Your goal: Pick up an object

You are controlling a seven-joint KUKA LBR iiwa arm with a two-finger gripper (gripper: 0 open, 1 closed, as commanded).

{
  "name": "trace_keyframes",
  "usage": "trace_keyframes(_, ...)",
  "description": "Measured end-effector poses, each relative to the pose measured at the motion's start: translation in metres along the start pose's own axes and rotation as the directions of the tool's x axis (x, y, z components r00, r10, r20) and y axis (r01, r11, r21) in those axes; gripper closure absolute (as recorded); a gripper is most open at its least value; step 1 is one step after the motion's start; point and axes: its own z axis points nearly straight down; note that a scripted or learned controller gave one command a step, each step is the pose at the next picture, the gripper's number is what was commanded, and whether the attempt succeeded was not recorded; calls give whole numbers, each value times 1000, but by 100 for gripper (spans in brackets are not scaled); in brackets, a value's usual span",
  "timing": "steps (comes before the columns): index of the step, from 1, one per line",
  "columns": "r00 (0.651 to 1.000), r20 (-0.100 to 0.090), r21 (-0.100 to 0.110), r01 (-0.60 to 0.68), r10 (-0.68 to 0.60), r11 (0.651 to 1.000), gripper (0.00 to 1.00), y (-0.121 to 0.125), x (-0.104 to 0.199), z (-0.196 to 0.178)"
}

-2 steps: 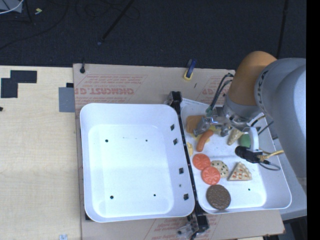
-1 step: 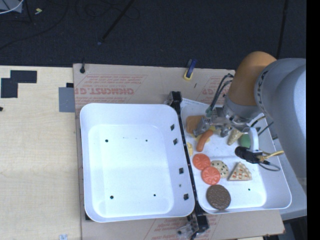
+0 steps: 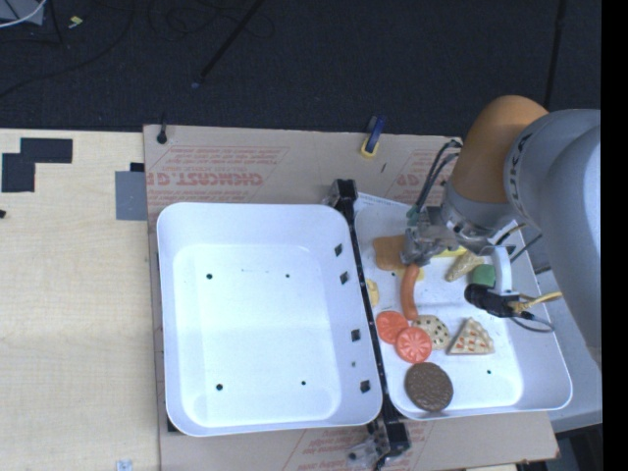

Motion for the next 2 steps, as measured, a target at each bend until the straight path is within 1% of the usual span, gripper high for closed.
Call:
trace_keyframes(1, 1000, -1, -2, 4, -4, 1000, 100, -68, 44, -94)
trace_keyframes(2, 1000, 1, 1, 0, 0, 1000, 0, -67, 42, -88)
